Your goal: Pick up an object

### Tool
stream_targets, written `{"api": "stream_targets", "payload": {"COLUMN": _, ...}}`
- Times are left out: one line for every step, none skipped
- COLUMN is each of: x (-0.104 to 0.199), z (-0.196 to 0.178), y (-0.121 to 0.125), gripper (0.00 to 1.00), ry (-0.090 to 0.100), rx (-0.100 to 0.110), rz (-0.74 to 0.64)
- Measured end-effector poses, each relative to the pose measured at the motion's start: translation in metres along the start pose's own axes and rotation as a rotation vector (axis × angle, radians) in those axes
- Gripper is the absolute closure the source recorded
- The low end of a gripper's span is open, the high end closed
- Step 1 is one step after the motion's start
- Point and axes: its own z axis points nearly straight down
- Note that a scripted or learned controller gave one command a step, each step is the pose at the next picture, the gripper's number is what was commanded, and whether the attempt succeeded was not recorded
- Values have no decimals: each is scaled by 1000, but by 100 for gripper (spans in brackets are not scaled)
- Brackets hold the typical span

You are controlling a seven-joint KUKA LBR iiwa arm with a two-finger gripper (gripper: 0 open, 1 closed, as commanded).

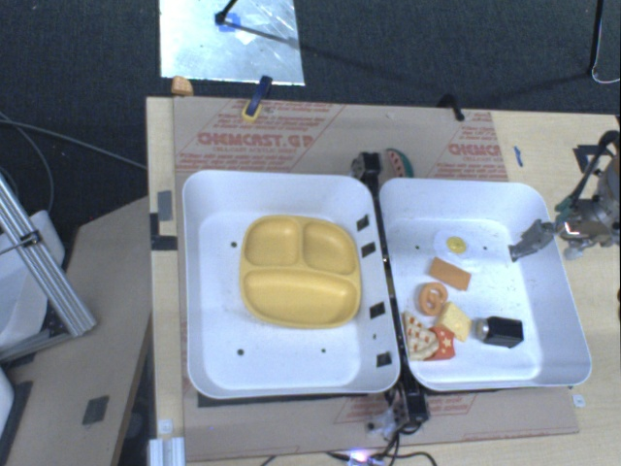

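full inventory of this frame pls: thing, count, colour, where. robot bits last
bins: 2, white, side by side on the bench
divided plate: 1, yellow, middle of left bin
fried egg toy: 1, white with yellow yolk, upper middle of right bin
cheese-like block: 1, orange, just below the egg
pretzel toy: 1, orange, below the block
pale yellow chunk: 1, right of the pretzel's lower side
pizza slice toy: 1, tan with red, lower left of right bin
black block: 1, lower right of right bin
metal sheet: 1, silver, floor above bench
gripper: 1, grey, over right bin's right side, nothing seen in it
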Motion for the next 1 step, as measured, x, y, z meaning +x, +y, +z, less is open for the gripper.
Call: {"api": "stream_targets", "payload": {"x": 23, "z": 152, "y": 52, "gripper": 0, "ry": 1, "rx": -3, "rz": -5}}
